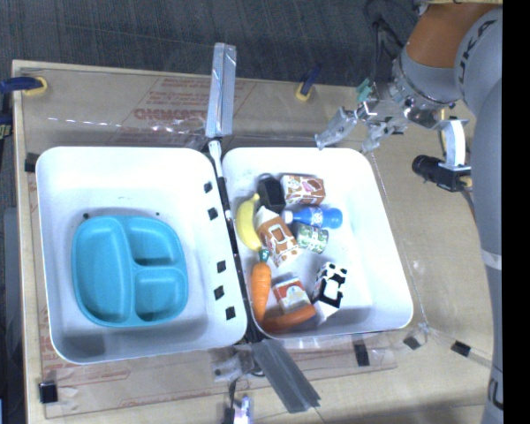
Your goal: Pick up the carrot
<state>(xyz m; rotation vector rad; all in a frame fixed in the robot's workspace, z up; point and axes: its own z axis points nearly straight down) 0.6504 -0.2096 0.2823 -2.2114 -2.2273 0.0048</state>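
Note:
The orange carrot [260, 291] lies lengthwise along the left wall of the right bin [384, 237], near its front. A small carton [290, 293] rests against its right side. My gripper [352, 134] hovers over the right bin's back rim, well behind the carrot and apart from it. Its fingers [331, 134] are spread open with nothing between them.
The right bin also holds a banana [246, 223], a blue bottle [319, 216], several cartons [302, 186], a black-and-white item [332, 285] and another orange piece [290, 319] at the front. A blue divided plate [131, 268] sits in the left bin [53, 184].

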